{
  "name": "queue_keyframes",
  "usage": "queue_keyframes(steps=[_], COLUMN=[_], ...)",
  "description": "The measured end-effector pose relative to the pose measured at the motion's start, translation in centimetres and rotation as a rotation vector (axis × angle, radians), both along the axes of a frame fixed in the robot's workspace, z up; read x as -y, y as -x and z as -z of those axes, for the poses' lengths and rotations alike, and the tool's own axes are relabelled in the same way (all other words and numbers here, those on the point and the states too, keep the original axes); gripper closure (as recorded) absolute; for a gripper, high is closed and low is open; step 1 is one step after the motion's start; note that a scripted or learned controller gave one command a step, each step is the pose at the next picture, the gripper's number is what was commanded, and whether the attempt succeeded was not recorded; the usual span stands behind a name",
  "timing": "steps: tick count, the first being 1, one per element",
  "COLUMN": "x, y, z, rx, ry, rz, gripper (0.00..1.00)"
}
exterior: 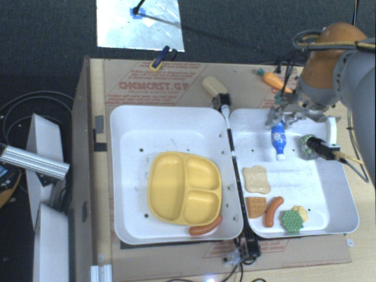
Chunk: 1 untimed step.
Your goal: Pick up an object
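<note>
You had the arm (pixel 343 63) reaching in over the far part of the right bin (pixel 346 207), with the gripper (pixel 281 117) low above that bin's floor. A blue-and-white tube-like object (pixel 278 141) hung or stood directly beneath the fingers, its upper end running up between them. From this slanted view you could read the fingers as closed on the tube's top, though whether its lower end was touching the bin floor or was lifted clear could not be told.

The other candidates in the right bin lay untouched: a slice of toast (pixel 257 179), a waffle-like square (pixel 255 206) just below it, a sausage (pixel 273 211) beside that, a green broccoli piece (pixel 291 220) touching a small yellow item (pixel 301 212), and a dark greenish object (pixel 308 146) near the right wall.

In the left bin (pixel 126 157) you had a yellow divided plate (pixel 184 188) with a second sausage (pixel 205 227) at its near edge. A carrot (pixel 274 79) rested outside the bins on the cardboard (pixel 147 84).

Judgement: the grasp step looked made, the lift unconfirmed. What remained was raising the tube clear of the bin without it slipping, since the hold was only on its end.
</note>
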<state>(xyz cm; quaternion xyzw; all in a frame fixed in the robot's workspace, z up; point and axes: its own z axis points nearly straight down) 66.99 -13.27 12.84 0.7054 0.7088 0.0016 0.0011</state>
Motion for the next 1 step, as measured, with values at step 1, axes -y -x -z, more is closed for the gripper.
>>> queue_keyframes(steps=[1], x=[-7.04], y=[4.56], z=[-5.7], rx=[-0.001], ry=[0.0], rz=[0.0], gripper=[1.0])
